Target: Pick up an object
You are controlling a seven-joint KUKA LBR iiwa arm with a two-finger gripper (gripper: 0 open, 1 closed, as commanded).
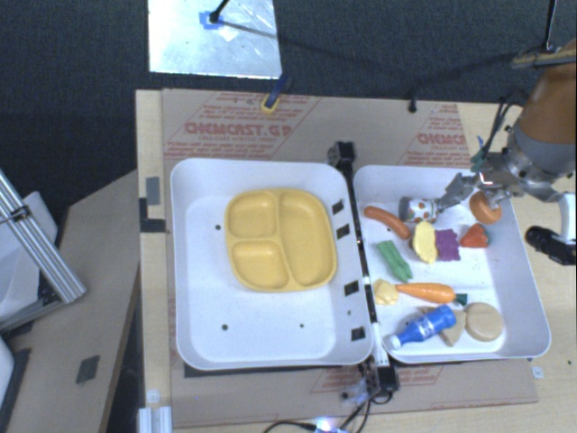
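My gripper (pixel 449 196) hangs over the upper part of the right bin (pixel 523 282), reaching in from the right on the grey arm. Just off its tip to the left lies a silver round toy (pixel 416 209). An orange fruit (pixel 487 208) lies right under the wrist. Around them lie a red sausage (pixel 386 219), a yellow piece (pixel 424 240), a purple piece (pixel 446 244) and a red piece (pixel 474 235). Lower in the bin are a green pepper (pixel 394 260), a carrot (pixel 425 290), a blue bottle (pixel 425 325) and a tan cookie (pixel 483 321).
The left bin (pixel 194 242) holds a yellow divided plate (pixel 279 239). A black clip ridge (pixel 359 251) runs between the bins. A shiny metal sheet (pixel 215 25) lies beyond the bench, and a metal frame (pixel 32 242) stands at the left.
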